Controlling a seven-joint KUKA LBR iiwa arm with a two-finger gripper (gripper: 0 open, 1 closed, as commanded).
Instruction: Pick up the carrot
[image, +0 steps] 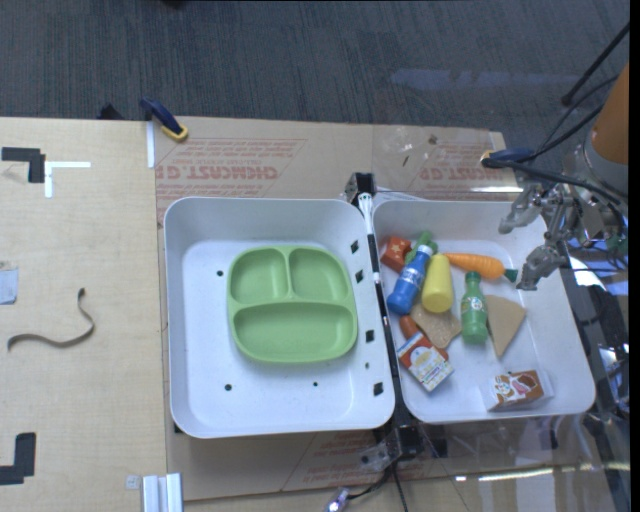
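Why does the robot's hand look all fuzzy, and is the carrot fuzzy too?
In the camera view, the gripper at the right looks soft and smeared, likely motion blur; the carrot beside it is a little soft but its orange shape is plain; the green plate is evenly lit, with no strong glare.

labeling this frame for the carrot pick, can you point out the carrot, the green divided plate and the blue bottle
carrot (477, 265): camera view, middle of its orange body
green divided plate (293, 345): camera view, floor of its large front compartment
blue bottle (408, 282): camera view, middle of its blue body
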